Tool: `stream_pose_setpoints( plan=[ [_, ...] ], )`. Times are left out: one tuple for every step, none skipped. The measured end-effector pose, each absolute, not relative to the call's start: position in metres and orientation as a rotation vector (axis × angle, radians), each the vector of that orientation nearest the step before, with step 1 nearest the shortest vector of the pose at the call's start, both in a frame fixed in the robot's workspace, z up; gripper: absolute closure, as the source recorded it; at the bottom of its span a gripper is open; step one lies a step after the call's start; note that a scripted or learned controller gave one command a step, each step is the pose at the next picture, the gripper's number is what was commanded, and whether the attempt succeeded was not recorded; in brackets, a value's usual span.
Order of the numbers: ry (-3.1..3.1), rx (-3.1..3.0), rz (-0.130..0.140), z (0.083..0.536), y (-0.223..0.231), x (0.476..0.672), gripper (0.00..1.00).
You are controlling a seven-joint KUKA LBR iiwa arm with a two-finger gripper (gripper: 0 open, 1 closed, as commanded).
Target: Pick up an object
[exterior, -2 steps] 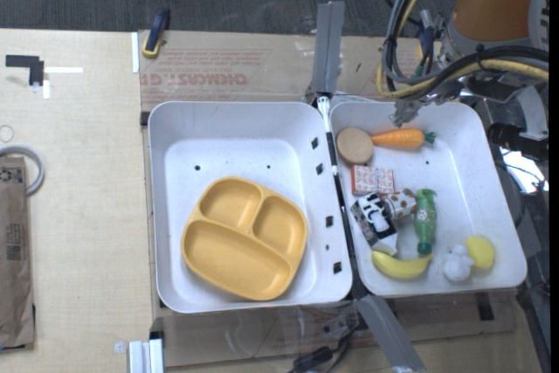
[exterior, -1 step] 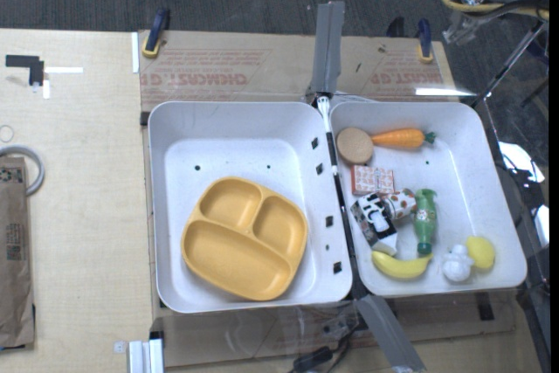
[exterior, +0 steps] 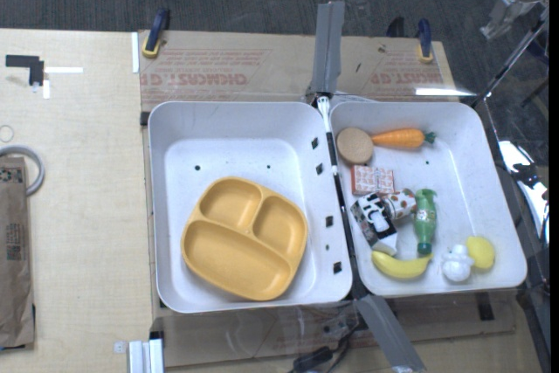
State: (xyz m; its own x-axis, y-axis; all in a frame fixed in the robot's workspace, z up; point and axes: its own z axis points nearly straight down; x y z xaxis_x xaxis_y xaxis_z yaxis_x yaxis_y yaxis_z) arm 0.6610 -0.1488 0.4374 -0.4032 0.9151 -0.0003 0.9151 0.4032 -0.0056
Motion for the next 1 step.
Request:
stream_pose_setpoints(
  plan=[
    [-2.629, -1.709, 0.015, 0.4421, -0.1485, 0.6636, 1.0]
  ],
)
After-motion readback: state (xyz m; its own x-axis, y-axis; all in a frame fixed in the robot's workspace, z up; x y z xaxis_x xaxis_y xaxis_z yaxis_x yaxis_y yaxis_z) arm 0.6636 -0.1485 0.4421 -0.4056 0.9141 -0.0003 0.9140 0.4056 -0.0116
